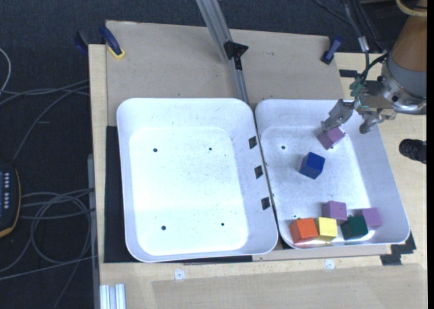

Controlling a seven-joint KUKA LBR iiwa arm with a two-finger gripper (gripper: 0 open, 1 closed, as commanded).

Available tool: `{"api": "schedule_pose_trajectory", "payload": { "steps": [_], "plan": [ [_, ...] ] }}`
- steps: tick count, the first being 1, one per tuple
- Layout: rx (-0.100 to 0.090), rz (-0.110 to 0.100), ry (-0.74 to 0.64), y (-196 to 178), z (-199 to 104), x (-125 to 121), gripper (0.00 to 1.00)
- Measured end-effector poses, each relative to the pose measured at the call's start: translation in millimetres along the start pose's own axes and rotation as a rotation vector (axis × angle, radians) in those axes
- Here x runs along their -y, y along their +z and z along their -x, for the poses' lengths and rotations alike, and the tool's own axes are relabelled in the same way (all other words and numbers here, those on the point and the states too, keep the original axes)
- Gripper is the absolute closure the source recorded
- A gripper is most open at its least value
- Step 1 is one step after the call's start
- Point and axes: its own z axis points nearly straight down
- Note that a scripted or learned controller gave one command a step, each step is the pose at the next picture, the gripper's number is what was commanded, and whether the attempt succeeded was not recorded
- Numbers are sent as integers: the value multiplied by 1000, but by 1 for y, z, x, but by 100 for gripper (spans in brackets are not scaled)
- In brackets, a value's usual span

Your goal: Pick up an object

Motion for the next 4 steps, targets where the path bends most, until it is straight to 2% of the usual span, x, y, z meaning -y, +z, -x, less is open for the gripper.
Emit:
{"api": "schedule_pose_trajectory", "payload": {
  "steps": [1, 2, 4],
  "plan": [
    [0, 1, 0, 0, 0, 0, 0],
    [0, -5, 1, 44, -6, -1, 0],
    [0, -6, 2, 138, 3, 12, 0]
  ]
}}
